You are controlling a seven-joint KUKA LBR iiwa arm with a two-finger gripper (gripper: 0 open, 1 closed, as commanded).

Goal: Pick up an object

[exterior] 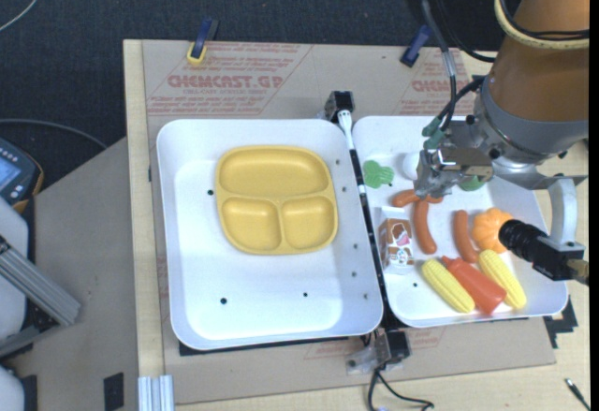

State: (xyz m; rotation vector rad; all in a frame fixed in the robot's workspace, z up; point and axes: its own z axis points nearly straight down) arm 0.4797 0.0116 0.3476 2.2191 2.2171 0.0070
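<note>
- The end effector (438, 177) hangs low over the right bin (412, 301); whether it is wide, narrow or holding anything cannot be told
- A red sausage (426, 224) lies just below it, toward the camera, long axis running near-to-far
- A green toy (377, 175) sits just beside it, toward the divider

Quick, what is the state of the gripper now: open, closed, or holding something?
Gripper: cannot be told. It is low in the right bin, over the sausages.

tray (277, 198) in left bin (187, 241); toy foods (459, 280) in right bin (398, 133)
</note>
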